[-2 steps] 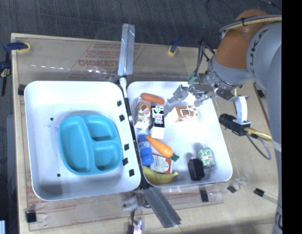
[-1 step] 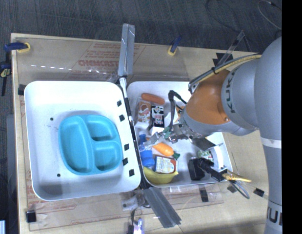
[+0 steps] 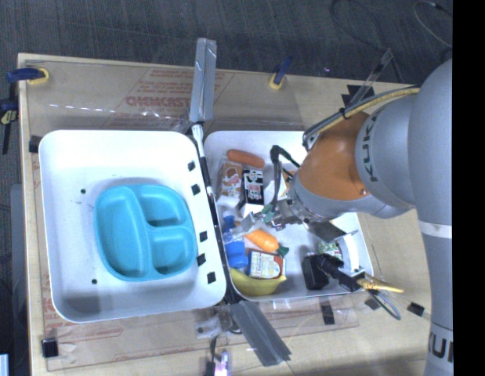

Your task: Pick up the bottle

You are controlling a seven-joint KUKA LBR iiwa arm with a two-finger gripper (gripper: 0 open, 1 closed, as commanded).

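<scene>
The bottle (image 3: 236, 240), clear plastic with blue parts, lies against the left wall of the right bin (image 3: 360, 237), among clutter. My gripper (image 3: 275, 214) hangs low over the middle of that bin, just right of and above the bottle, beside an orange carrot (image 3: 263, 240). The grey arm with its orange band (image 3: 332, 171) comes in from the right and hides the bin's right half. Nothing can be seen held in the gripper.
Around the bottle lie a sausage (image 3: 244, 157), a brown packet (image 3: 230, 180), a black-and-white box (image 3: 254, 185), a printed card (image 3: 264, 265) and a yellow banana (image 3: 256, 284). The left bin (image 3: 70, 163) holds a blue divided tray (image 3: 144, 229).
</scene>
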